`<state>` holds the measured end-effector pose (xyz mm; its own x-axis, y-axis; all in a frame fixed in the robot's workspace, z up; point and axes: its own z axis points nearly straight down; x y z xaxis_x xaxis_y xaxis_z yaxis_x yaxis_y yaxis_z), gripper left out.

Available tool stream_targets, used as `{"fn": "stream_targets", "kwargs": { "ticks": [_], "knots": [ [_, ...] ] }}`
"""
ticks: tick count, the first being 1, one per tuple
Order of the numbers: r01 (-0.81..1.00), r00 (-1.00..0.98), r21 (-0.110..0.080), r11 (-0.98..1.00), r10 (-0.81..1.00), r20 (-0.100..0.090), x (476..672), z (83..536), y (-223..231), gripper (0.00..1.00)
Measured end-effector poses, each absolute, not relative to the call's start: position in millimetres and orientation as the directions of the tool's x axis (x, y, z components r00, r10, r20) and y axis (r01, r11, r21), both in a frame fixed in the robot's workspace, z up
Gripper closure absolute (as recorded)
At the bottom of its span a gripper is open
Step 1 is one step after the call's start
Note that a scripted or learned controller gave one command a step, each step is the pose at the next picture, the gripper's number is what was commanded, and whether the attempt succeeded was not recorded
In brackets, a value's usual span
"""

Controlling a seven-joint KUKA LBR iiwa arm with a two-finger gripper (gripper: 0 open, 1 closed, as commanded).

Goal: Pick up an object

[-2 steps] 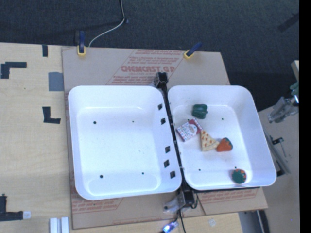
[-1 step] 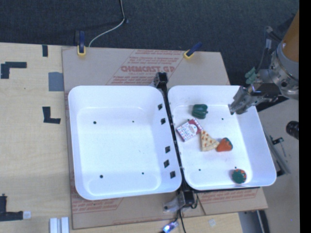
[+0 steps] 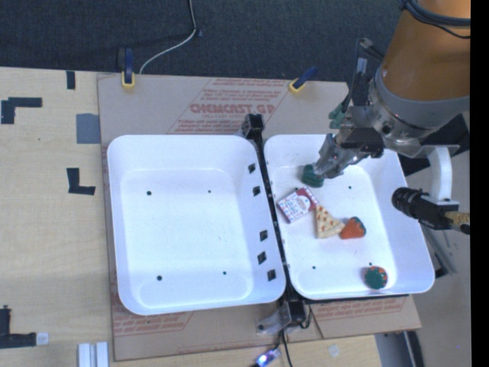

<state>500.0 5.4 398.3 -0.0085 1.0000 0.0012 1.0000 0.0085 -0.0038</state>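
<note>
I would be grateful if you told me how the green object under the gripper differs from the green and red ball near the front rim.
The dark green object lies at the back of the right white bin, right at the gripper; the green and red ball sits apart near the front rim. The object is all green; the ball shows a red patch. Both are small and share the bin.

Lay in the right bin: small dark green object at the back, red-and-white packet tilted beside a pizza-like wedge, red-orange piece touching it, green-and-red ball near the front.
</note>
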Motion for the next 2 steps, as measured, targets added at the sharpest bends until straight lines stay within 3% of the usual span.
{"fn": "stream_targets", "kwargs": {
  "ticks": [1, 2],
  "knots": [
    [1.000, -0.010, 0.012, 0.010, 1.000, 0.003, 523.0, 502, 82, 1.00],
    [1.000, -0.007, 0.004, 0.007, 1.000, 0.001, 537.5, 537, 141, 1.00]
  ]
}}
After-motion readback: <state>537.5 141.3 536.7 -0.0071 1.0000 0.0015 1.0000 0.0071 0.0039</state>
